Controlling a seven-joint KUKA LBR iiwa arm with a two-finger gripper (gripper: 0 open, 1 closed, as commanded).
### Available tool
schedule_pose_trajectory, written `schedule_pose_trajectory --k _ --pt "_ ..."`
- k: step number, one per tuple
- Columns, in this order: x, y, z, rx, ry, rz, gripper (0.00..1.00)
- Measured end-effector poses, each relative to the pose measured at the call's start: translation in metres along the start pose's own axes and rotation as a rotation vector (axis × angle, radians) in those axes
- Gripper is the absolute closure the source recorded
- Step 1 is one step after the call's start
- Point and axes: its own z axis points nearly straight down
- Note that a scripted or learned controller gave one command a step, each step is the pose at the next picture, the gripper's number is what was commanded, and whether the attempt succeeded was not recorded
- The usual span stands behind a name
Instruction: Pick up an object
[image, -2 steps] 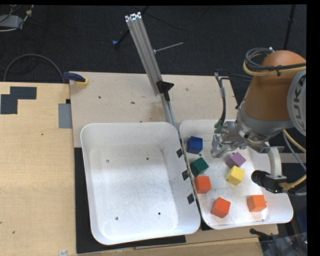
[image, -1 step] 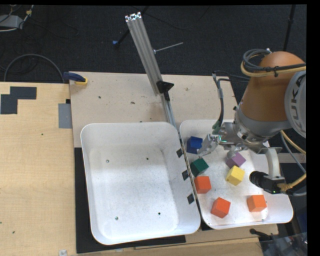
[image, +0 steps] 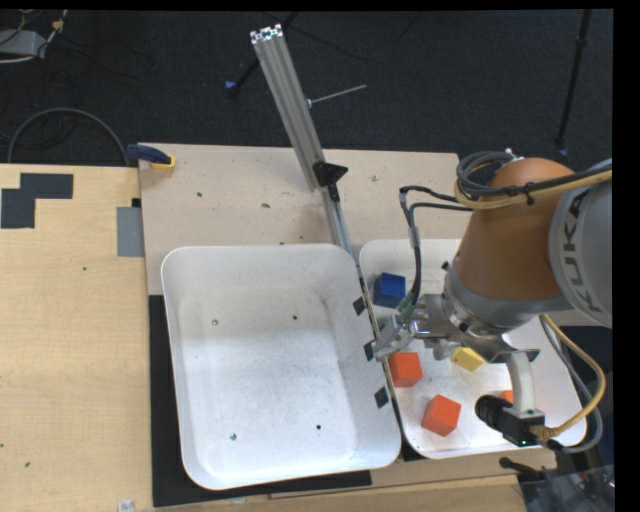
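Observation:
The right bin (image: 560, 432) holds several small blocks. A blue cube (image: 389, 290) lies near its far left corner. An orange cube (image: 405, 369) sits by the left wall, and a second orange cube (image: 441, 414) lies nearer the front. A yellow block (image: 467, 358) peeks out beside the arm's wrist. My gripper (image: 418, 326) hangs low over the bin's left part, between the blue cube and the first orange cube. It is just above that orange cube. The bulky orange and grey arm hides much of the bin behind it.
The left bin (image: 190, 300) lies beside the right one, sharing a raised wall. A slanted aluminium bar (image: 295, 110) runs from the top down to that wall. A blue and yellow clamp (image: 150, 155) rests at the bench's far left. Cables loop around the arm.

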Motion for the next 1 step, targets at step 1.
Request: schedule_pose_trajectory --k 1 --pt "-0.0176 0.0498 0.0543 -0.002 -0.003 0.005 0.0"
